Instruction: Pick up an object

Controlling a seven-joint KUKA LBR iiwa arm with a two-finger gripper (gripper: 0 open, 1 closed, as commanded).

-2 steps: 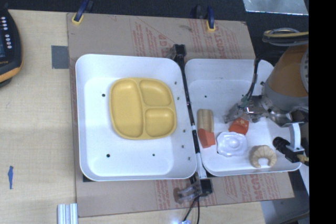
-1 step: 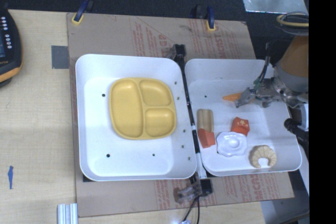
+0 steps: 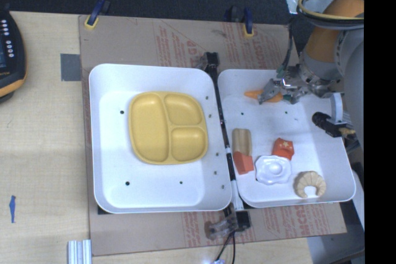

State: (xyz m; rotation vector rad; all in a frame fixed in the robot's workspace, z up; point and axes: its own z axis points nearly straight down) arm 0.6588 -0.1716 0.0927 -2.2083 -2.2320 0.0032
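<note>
Here we see the gripper (image 3: 276, 94) low in the right bin (image 3: 328, 195), its jaws closed around an orange carrot-like piece (image 3: 253, 94) near the far wall. Nearer us lie a bread stick (image 3: 242, 140), red pieces, a fried egg (image 3: 273, 169) and a croissant (image 3: 309, 183). The left bin (image 3: 105, 133) holds a yellow divided plate (image 3: 167, 127).

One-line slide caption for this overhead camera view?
KUKA gripper low over an orange piece in the right bin; yellow divided tray sits in the left bin.
</note>
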